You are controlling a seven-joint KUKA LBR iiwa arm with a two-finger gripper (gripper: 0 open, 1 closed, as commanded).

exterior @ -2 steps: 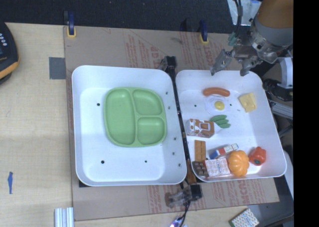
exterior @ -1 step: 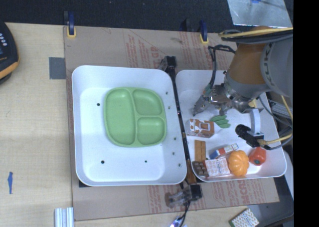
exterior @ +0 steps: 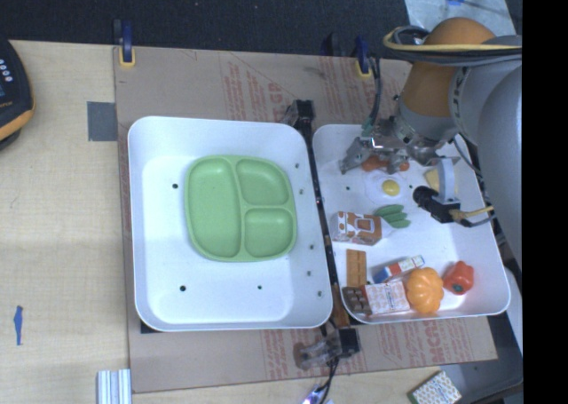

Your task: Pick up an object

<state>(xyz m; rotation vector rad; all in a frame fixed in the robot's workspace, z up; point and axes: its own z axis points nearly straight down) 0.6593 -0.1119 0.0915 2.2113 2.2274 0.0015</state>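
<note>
At the left of the frame we see a white bin [exterior: 151, 216] holding a green divided plate [exterior: 240, 208]. Both sit on a brown cardboard sheet [exterior: 222, 83] over the table [exterior: 53, 216]. Blue clamps [exterior: 125, 42] pin its upper edge.

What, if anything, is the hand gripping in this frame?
Cannot be told: the hand is low at the right bin's far end beside small items, but the view hides any hold.
</note>
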